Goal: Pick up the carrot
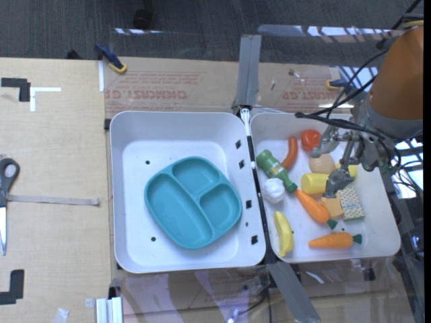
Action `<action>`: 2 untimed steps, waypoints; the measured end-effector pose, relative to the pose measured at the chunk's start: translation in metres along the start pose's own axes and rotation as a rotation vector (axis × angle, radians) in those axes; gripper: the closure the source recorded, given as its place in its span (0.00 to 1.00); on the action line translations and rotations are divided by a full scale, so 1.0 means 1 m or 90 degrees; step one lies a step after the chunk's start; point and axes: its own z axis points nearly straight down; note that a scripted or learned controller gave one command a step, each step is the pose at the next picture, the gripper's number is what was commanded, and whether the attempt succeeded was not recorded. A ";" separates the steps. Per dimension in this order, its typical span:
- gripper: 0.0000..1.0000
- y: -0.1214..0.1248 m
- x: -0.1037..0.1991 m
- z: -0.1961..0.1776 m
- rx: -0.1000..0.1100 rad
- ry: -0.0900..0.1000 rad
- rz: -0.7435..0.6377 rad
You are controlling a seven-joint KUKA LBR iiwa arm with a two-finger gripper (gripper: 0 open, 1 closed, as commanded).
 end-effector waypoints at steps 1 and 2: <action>0.00 -0.011 0.002 0.117 0.000 0.001 -0.117; 0.00 -0.016 0.042 0.150 0.000 0.000 -0.071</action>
